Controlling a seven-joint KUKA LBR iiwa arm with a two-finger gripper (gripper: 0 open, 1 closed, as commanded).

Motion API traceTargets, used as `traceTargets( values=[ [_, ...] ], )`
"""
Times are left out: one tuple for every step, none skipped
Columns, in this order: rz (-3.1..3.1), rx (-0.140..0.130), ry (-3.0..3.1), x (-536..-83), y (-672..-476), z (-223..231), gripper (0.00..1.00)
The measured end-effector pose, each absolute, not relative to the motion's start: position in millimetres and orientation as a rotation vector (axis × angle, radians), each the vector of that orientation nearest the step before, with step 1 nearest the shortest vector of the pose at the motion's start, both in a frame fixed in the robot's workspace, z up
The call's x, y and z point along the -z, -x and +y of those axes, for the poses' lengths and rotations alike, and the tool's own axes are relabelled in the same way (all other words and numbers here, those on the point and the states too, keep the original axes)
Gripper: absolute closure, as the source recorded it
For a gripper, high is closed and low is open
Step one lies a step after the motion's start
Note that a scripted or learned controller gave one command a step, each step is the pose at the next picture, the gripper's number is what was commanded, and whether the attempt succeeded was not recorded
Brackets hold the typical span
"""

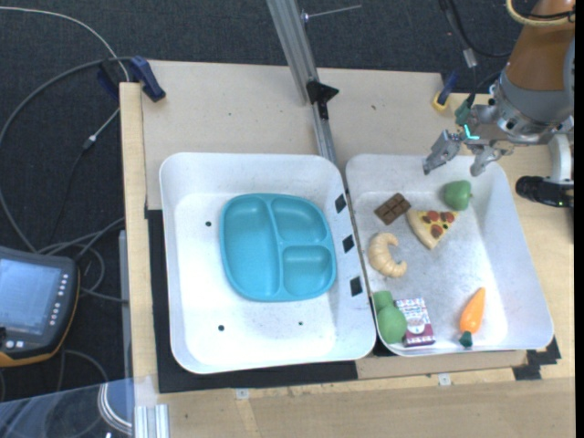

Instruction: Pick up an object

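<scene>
My gripper [462,156] hangs above the far edge of the right bin [534,272], fingers spread open with nothing between them. Just below it lies a small green pepper [456,193]. Beside that are a pizza slice [432,226] and a brown chocolate piece [391,209]. A croissant [388,254] lies mid-bin at the left. At the near edge sit a green pear-like fruit [390,317], a small red and white carton [416,322] and an orange carrot [471,312].
The left bin [182,245] holds a blue divided plate [277,246]. A slanted metal pole [297,35] rises behind the bins. Cables and a tablet pendant [27,304] lie off the bench at left.
</scene>
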State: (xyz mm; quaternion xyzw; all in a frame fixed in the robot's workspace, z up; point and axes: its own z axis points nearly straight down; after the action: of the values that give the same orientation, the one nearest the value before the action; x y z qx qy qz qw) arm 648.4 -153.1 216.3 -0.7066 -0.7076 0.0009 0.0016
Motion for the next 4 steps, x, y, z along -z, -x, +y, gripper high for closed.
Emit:
traceTargets(
  values=[
    [-2.218,-0.005,2.218,-172,-648.6,-160,0.0],
    [-2.218,-0.007,2.215,-109,-646.7,-156,0.0],
    [-2.221,-0.002,2.219,-94,-647.5,-156,0.0],
    [-2.225,0.003,2.221,-107,-649.1,-156,1.0]
  ],
)
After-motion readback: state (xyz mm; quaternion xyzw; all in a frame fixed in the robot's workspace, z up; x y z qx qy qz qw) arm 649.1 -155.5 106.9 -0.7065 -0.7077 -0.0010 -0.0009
